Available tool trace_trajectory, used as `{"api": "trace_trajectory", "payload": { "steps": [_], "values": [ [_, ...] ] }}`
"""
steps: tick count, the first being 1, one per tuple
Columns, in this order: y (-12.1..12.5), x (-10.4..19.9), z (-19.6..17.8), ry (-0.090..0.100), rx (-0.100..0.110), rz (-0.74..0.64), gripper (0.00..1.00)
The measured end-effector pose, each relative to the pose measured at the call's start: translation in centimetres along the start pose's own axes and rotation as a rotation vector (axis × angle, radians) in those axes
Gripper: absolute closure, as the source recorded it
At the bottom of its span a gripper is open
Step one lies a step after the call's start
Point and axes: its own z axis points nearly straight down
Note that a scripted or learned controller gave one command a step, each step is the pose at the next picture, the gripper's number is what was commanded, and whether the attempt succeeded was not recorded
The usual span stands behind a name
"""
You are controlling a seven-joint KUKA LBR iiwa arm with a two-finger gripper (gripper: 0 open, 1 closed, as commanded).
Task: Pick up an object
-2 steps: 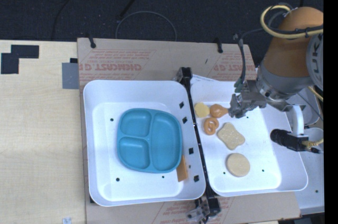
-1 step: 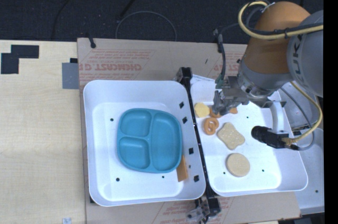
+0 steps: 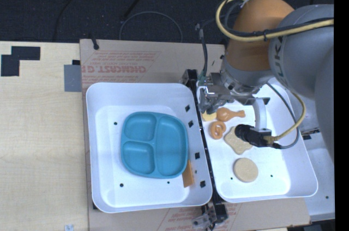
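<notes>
We see the pincer [image 3: 209, 100] low over the upper left corner of the right bin [image 3: 294, 183], as the view shows it, close to the wall that bin shares with the left bin [image 3: 101, 115]. The wrist and arm hang over it, so we cannot tell whether it is apart, together or clamped on anything.

The things to pick lie mostly below the pincer in the view. Nearest is a yellow piece [image 3: 208, 115], just under it; we cannot tell whether the two touch. Just right of that piece, below and right of the pincer, lies an orange drumstick [image 3: 229, 113], its thin end pointing right. Further below the pincer we find an orange ring [image 3: 217, 129], near the yellow piece. Beside the ring, on its right, lies a slice of toast [image 3: 234, 141], flat on the bin floor. Furthest below the pincer in this bin is a pale disc [image 3: 246, 170], apart from the toast.

Left of the pincer, across the shared wall and well apart from it, a blue plate [image 3: 154, 144] with three compartments lies flat in the left bin. A brown stick [image 3: 188, 175] lies at the plate's lower right edge, below and left of the pincer.

Both bins rest on a cardboard sheet [image 3: 136, 61] laid on the pale bench [image 3: 38, 132].
</notes>
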Motion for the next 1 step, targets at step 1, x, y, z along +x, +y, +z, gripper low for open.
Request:
{"api": "trace_trajectory", "payload": {
  "steps": [1],
  "values": [
    [0.47,5.99,-0.06,0.0,0.0,-0.001,1.0]
  ]
}}
